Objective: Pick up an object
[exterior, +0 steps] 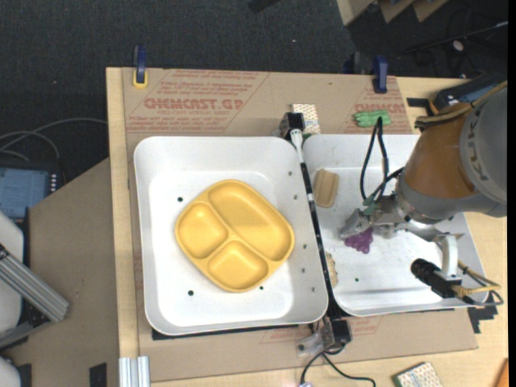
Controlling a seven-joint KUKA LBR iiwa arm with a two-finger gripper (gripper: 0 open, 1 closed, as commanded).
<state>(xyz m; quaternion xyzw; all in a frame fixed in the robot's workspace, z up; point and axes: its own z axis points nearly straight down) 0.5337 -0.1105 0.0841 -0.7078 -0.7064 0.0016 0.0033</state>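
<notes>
A small purple object lies on the floor of the right white bin, near its middle left. My gripper hangs low over the bin, directly above and just behind the purple object, and part of that object is hidden under it. A tan, rounded block rests against the right bin's left wall, up and to the left of the gripper. The grey arm with its orange band reaches in from the right.
A yellow plate with three compartments sits in the middle of the left bin. A green clip lies on the cardboard behind the right bin. Blue clamps hold the board's back edge.
</notes>
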